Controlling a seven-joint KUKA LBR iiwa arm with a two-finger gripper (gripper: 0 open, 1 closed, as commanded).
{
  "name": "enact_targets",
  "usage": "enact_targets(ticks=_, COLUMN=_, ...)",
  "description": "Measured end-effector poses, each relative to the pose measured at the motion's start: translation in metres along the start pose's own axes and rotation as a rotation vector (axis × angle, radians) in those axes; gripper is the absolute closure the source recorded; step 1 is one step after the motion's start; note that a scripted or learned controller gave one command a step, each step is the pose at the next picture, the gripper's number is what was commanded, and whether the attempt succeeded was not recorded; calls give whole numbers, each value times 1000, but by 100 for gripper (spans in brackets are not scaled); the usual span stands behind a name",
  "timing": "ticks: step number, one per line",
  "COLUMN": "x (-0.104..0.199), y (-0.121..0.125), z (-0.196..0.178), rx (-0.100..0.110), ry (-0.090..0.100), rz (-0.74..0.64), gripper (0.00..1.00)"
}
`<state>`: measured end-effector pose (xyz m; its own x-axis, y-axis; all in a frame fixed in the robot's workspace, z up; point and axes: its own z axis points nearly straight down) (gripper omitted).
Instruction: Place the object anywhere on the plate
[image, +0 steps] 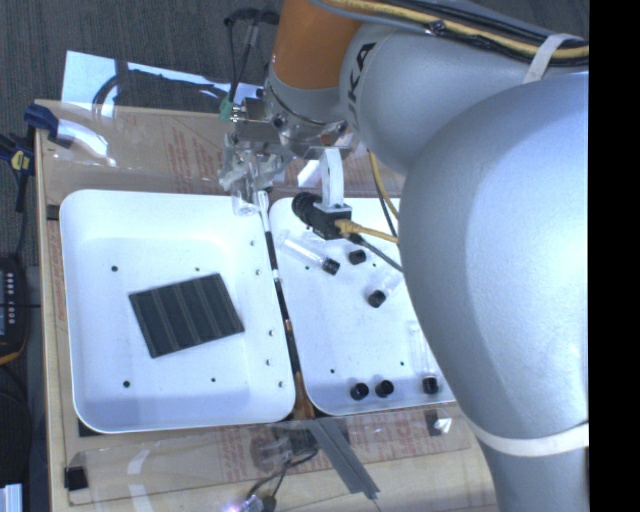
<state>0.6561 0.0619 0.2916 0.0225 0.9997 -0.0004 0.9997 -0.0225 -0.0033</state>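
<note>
Hovering above the far rim of the left shallow white bin (75, 300), close to the seam where the two bins meet, the pincer (245, 185) hangs from the grey arm with an orange band (310, 40). Whether it is released or clenched cannot be told from this slanted view, and nothing can be made out in its grasp.

The dark grey ribbed rectangular plate (187, 314) lies flat in the middle of the left bin, turned a little askew to the bin's sides, and its top is bare. The likely things for the task are all in the right shallow white bin (340, 340). A pair of small black stubby pieces (376, 297) lies in its far half, and a row of three similar black pieces (384, 389) sits along its near edge. Which of them is meant cannot be told.

By my reading the task is at its start, with no part of the placing done. What is left is the whole of it: secure one piece in the right bin, carry it left across the seam, and set it down anywhere on the plate.
</note>
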Motion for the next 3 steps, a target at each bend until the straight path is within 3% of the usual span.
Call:
enact_targets(ticks=1, x=92, y=-3, z=-52, rx=1, ry=-1, rz=352, gripper=100)
enact_targets(ticks=2, x=60, y=-82, z=-149, rx=-1, ry=1, rz=289, gripper=100)
enact_targets(ticks=3, x=153, y=-152, z=-56, rx=3, ry=-3, rz=485, gripper=100)
